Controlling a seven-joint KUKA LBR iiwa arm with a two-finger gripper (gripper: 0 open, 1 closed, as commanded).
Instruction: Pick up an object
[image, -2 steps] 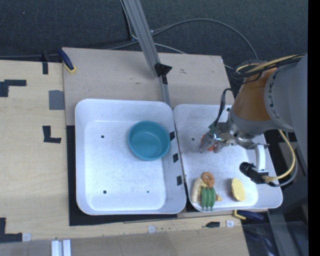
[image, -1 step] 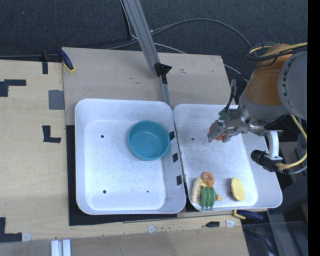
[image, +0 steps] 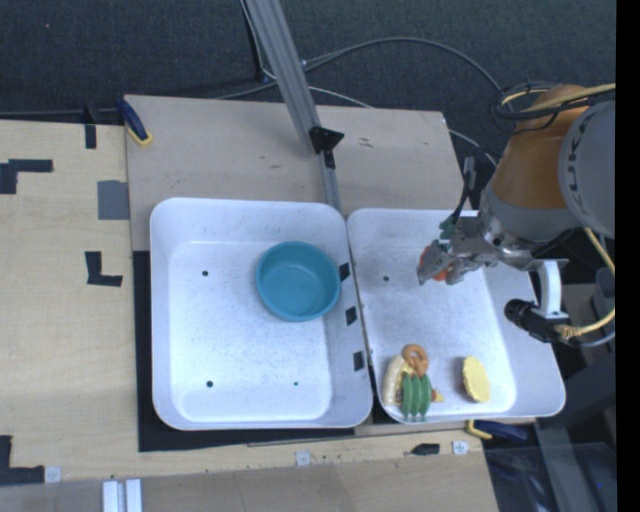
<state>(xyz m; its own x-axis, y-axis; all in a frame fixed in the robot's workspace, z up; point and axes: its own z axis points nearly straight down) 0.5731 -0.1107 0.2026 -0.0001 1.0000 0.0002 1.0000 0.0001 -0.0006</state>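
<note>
My gripper (image: 442, 268) hangs over the middle of the right bin (image: 395, 240), pointing left, with nothing visible between its tips. A small pile lies at that bin's front: a green toy (image: 417, 393) with an orange pretzel-like piece (image: 414, 358) on top and a pale yellow piece (image: 394, 378) beside it. To their right rests a yellow slice-shaped object (image: 476, 380). The left bin (image: 190, 240) holds a blue bowl (image: 297, 281) near its back right. The gripper is well behind the pile and the yellow slice.
A grey metal pole (image: 295, 85) slants down from the top to the gap between the bins. Cables loop behind the arm at the top right. Black clips (image: 350, 315) sit along the wall between the two bins.
</note>
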